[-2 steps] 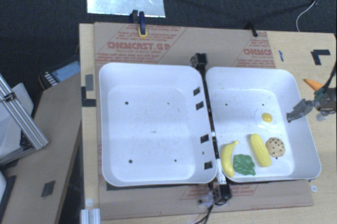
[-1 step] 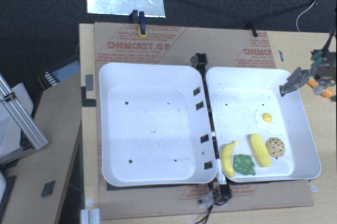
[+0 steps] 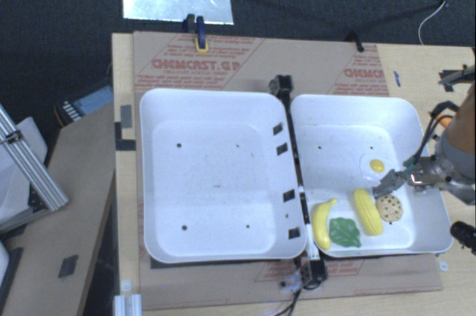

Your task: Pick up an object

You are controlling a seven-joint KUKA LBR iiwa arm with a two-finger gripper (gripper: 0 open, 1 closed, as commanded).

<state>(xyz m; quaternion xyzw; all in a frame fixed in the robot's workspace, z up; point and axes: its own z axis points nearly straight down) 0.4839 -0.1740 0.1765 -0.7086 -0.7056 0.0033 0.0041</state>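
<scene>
leaf [image 3: 345,231] and banana [image 3: 323,224] are crowding the front wall; your gripper [image 3: 390,184] is hovering over cookie [image 3: 390,209] beside corn [image 3: 367,211], grip state unclear.

We see the arm [image 3: 455,158] as a grey rounded wrist body with an orange cable looped above it, dark metal gripper [image 3: 390,183] fingers, small white highlights near the mount.
</scene>
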